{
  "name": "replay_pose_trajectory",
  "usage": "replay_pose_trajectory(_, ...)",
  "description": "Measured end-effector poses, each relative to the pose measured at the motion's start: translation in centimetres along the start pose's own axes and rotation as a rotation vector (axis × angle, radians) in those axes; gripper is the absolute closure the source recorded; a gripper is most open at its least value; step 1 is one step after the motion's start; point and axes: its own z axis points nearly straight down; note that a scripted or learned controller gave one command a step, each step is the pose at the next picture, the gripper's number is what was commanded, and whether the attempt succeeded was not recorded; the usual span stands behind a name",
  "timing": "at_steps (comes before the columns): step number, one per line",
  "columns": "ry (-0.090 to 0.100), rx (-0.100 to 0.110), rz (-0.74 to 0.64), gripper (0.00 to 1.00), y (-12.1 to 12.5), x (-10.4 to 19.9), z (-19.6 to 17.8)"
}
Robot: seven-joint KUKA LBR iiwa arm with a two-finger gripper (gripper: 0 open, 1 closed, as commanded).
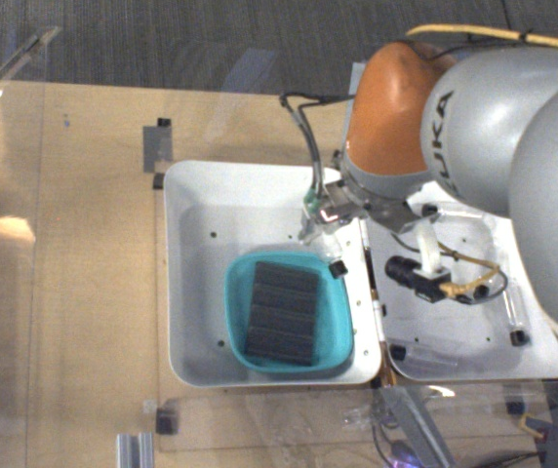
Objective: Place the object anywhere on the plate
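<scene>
Block on the plate, arm above the bin.
Your dark ridged block (pixel 282 312) lies on the teal plate (pixel 338 334) in the left bin (pixel 191 261); the gripper (pixel 320 213) sits at the plate's one o'clock.

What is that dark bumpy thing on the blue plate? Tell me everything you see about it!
The dark block is a flat charcoal-grey rectangle, crossed by grooves that split it into about four ridged bars. It looks matte, maybe rubber or foam. It lies flat, slightly tilted, inside the turquoise plate, filling much of it and touching only the plate. The plate sits in the left white bin. The claw hangs above the plate's far edge, not touching the block.
</scene>
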Motion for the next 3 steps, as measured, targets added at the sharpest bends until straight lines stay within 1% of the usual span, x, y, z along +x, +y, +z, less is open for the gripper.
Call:
replay_pose_trajectory(1,0.000,-0.004,-0.068,1.00,4.5,2.5,-3.0)
replay_pose_trajectory(2,-0.003,-0.006,-0.242,1.00,10.1,1.0,-10.4)
replay_pose_trajectory(3,-0.006,-0.008,-0.259,1.00,2.6,-10.9,-20.0)
